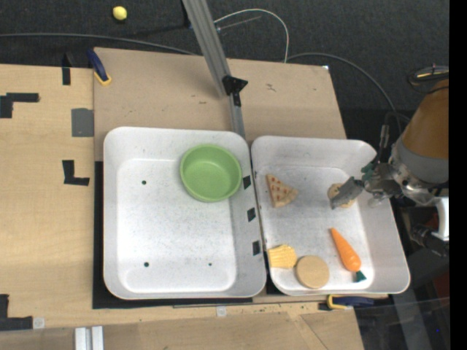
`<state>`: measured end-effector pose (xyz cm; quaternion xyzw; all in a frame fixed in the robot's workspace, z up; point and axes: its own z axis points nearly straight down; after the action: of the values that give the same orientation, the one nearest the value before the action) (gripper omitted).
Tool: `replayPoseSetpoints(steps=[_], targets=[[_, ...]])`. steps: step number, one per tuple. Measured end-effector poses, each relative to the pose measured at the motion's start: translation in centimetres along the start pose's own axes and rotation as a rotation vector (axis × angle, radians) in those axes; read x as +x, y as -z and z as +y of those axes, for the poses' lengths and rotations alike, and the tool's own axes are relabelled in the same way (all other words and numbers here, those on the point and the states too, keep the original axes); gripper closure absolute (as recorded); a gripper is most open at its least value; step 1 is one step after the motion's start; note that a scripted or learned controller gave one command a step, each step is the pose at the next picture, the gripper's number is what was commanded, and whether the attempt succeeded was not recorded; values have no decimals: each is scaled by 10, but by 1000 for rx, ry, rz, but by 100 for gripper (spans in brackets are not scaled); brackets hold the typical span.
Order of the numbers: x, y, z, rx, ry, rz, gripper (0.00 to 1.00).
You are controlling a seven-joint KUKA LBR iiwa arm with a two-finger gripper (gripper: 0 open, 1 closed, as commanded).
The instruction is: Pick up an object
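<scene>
My gripper (348,192) reaches in from the right over the right bin (379,272), low at its upper right part. A small tan object (336,191) lies right against the gripper's left side, partly hidden by it; whether it is gripped I cannot tell. In the same bin lie a tan waffle-like wedge (280,192), an orange carrot (344,249), a yellow piece (282,256) and a round tan disc (313,272). A green bowl (211,172) sits in the left bin (146,268) at its upper right.
A grey pole (208,39) slants across the back of the bench down to the gap between the bins. Cables run behind the bins. A small yellow ball (120,12) lies on the dark floor at the back left.
</scene>
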<state>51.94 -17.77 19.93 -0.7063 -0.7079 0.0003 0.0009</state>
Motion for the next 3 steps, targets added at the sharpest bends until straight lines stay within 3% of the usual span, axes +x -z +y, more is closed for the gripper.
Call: replayPoseSetpoints(steps=[1, 2, 3], targets=[[0, 0, 0, 0, 0, 0, 0], [8, -62, 2, 6, 0, 1, 0], [7, -111, 2, -1, -1, -2, 0]])
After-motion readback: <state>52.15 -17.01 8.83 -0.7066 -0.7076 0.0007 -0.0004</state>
